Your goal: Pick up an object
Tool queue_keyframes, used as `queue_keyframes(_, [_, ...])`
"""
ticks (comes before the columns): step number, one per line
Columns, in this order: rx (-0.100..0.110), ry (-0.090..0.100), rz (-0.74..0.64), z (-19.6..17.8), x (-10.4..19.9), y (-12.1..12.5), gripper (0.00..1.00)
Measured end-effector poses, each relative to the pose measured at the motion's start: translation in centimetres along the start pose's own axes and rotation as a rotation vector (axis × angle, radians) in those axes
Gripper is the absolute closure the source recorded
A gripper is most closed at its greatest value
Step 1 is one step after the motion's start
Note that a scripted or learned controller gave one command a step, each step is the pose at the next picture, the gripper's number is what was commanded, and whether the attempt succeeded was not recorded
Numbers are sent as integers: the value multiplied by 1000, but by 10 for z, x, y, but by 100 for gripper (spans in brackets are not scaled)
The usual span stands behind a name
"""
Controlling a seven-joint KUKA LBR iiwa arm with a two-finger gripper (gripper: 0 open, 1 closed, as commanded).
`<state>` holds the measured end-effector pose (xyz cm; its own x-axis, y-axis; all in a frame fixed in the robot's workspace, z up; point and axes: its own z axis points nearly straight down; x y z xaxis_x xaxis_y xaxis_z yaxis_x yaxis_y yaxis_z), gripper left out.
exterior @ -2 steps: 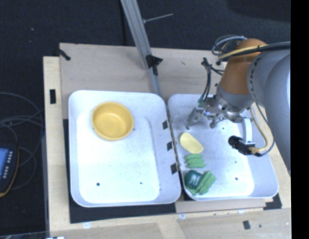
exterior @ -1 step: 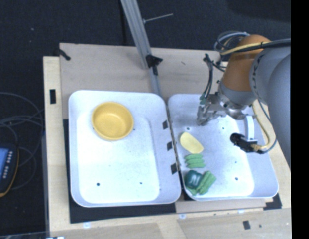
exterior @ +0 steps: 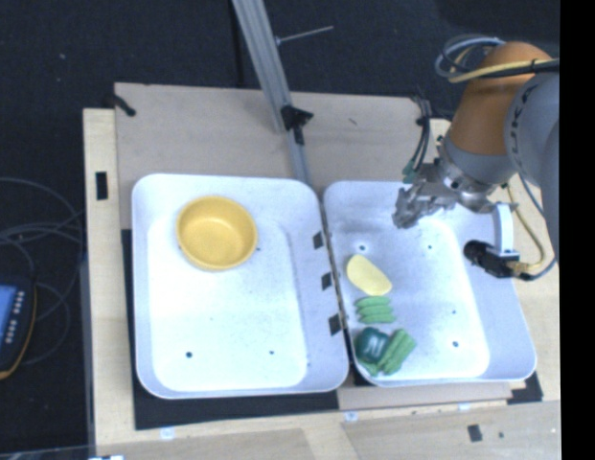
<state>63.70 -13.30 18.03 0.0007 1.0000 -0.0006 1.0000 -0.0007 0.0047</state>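
In the right bin a pale yellow piece lies near the left wall. Below it sit a small light green object and a dark green object near the front left corner. My gripper hangs over the back of the right bin, up and to the right of the yellow piece, with nothing visible between its fingers. A yellow bowl rests in the back part of the left bin.
A grey metal pole slants down from the top to the bench behind the bins. A black connector with cables hangs by the arm over the right bin's right side. A device with a blue screen lies off the bench at far left.
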Motion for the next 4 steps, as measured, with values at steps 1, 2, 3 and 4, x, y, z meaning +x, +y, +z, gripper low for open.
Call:
queue_keyframes(1, [1, 0, 0, -32, -1, 1, 100])
queue_keyframes(2, [3, 2, -5, -34, 56, -14, 100])
queue_keyframes(3, [5, 1, -3, -30, 101, -35, 100])
queue_keyframes(4, [3, 2, -5, -45, 149, -63, 100])
